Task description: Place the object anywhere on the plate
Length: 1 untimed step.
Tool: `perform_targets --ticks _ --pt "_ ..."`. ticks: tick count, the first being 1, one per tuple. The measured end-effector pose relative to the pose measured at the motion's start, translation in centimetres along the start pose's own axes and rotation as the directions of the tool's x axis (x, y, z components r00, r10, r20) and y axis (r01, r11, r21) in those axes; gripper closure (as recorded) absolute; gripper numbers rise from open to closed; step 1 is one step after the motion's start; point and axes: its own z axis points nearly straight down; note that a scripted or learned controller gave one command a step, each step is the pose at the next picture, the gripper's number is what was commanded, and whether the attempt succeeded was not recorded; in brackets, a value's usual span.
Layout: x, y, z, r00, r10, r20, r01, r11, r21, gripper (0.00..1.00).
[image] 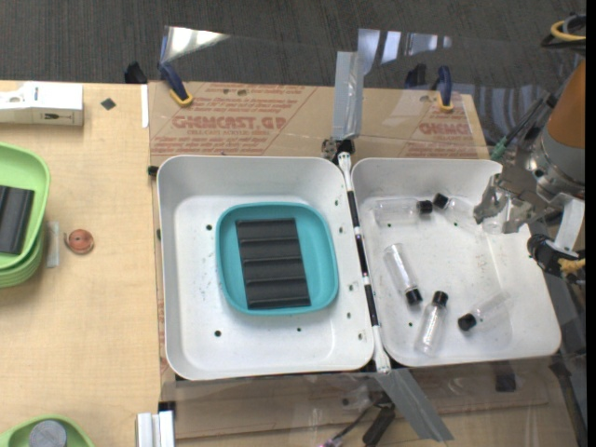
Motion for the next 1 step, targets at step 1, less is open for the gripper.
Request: perform_targets --ticks 1 --pt "-0.07 0.01 -0.74 1.0 -0.002 0.003 0.002 1.0 0.003 1.0"
